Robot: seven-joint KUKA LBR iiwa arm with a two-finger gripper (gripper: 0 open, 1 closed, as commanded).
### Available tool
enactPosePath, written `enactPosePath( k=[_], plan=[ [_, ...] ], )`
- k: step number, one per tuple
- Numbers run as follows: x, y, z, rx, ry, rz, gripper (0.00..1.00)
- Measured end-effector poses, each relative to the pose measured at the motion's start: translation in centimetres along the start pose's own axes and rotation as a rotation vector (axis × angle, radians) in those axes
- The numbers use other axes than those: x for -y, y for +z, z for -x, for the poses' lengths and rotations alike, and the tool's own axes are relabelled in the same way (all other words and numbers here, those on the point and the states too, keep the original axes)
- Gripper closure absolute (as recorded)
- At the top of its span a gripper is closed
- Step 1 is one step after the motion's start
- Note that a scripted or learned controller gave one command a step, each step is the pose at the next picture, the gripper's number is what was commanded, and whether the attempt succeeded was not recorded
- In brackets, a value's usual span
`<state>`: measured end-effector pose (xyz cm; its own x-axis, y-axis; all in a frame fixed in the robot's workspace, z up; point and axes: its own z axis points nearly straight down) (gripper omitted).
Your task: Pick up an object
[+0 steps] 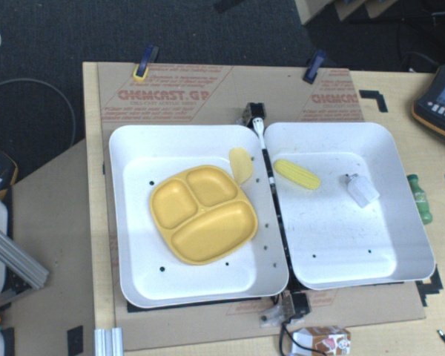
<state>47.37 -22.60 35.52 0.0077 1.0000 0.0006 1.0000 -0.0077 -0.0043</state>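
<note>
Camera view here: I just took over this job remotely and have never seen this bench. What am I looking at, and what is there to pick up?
This is a single fixed camera above the bench, looking down at a slant. Two shallow white bins sit side by side on a board. The left bin holds a yellow divided plate with three compartments, and a small pale yellow piece lies against the plate's upper right edge. The right bin holds a yellow corn cob near its upper left and a small clear-whitish object further right; I cannot tell what that one is. A green object lies on the board just outside the right bin. Everything in the bins is resting, with nothing lifted.
</note>
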Motion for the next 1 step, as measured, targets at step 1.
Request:
enactPosePath(
  k=[1],
  plan=[
    [-5.01,5.28,-0.34,-0.002,-0.01,-0.001,1.0]
  ],
)
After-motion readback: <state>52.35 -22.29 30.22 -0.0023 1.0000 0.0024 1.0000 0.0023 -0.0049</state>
